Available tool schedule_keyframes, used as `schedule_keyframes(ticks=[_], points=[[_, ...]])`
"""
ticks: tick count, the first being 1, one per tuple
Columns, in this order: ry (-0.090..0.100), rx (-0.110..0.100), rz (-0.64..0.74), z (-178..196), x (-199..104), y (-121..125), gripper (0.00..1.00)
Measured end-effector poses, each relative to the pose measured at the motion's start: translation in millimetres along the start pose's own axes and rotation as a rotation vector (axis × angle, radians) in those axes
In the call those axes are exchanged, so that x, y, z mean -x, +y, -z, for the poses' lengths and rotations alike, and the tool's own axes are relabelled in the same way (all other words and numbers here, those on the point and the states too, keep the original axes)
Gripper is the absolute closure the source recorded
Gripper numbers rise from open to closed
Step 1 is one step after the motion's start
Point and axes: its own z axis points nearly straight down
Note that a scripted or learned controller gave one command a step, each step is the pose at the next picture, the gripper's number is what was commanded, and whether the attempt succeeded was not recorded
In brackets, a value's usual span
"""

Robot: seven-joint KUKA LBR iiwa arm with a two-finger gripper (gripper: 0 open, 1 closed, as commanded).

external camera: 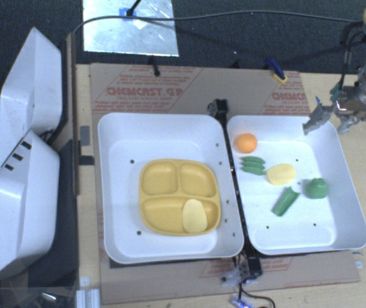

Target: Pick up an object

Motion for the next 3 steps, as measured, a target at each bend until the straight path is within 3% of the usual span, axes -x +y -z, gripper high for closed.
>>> schedule_keyframes(ticks=[1, 3], points=[[-0.001, 0.006, 0.001, 3, 0, 1, 0.00], [0.000, 0.003, 0.001, -87, -4, 3, 0.00]])
